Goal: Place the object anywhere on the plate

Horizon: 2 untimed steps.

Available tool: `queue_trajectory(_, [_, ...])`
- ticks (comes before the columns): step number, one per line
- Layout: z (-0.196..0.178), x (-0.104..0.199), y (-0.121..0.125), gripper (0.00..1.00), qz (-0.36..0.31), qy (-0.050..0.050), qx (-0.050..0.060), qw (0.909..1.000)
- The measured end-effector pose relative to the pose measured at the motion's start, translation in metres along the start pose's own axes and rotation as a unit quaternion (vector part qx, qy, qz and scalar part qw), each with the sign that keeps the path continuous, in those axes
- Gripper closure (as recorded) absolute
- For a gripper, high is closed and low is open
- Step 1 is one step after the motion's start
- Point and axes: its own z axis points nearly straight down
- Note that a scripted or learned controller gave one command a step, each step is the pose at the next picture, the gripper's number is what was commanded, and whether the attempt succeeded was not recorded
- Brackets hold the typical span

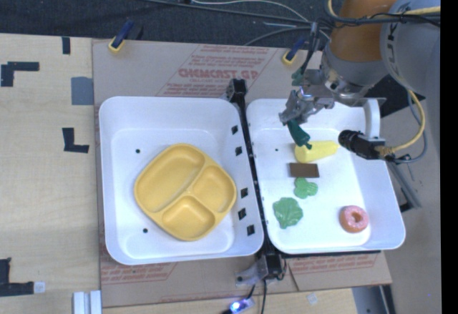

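Observation:
A yellow plate (172, 180) with three compartments lies slightly turned in the left bin (109, 162). My gripper (300, 134) hangs over the upper left part of the right bin (392, 214), its dark green tip just above and left of a yellow banana-shaped toy (318, 151). Below the banana lie a brown block (304, 170), a small green piece (306, 189) and a larger green leafy piece (288, 212). A pink donut (353, 219) rests near the bin's lower right corner. Whether anything sits in the gripper is hidden from this angle.
A black divider (243, 155) with clips runs between the two bins. A black cylinder on a cable (358, 144) hangs over the right bin's right side. The arm's grey and orange body (376, 12) looms above the bin's far right corner.

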Motion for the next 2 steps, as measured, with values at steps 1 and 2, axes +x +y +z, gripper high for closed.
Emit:
queue_trajectory(1, [0.010, 0.057, -0.023, 1.00, -0.001, 0.000, 0.001, 1.0000])
queue_trajectory(2, [0.007, 0.102, -0.054, 1.00, 0.000, 0.000, 0.001, 1.0000])
